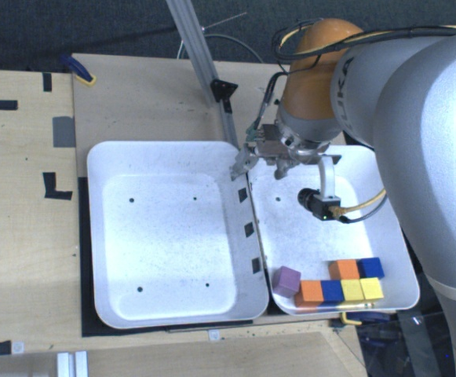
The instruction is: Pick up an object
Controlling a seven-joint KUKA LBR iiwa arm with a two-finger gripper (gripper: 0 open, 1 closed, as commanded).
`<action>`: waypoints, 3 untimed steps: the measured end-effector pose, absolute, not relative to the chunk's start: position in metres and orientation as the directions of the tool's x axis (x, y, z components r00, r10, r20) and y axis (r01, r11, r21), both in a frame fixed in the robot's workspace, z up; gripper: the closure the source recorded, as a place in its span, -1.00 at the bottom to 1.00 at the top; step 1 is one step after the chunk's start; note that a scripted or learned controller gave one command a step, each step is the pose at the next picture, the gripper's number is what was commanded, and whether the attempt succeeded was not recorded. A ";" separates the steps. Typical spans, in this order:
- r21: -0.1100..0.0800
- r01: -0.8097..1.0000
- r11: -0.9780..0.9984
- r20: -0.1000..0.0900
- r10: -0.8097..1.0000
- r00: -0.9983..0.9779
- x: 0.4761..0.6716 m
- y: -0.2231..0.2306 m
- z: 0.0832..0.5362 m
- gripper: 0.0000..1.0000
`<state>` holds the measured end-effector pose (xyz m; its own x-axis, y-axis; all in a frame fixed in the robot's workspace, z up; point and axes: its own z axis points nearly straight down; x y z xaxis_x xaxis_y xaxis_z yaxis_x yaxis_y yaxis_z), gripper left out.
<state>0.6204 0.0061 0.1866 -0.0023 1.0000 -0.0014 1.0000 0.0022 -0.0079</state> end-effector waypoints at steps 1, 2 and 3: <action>-0.004 1.000 0.004 0.000 1.000 -0.004 0.606 0.038 0.192 -1.00; -0.004 1.000 0.008 0.002 1.000 -0.008 0.583 0.097 0.191 -1.00; -0.003 1.000 0.002 0.000 1.000 -0.002 0.585 0.093 0.192 -1.00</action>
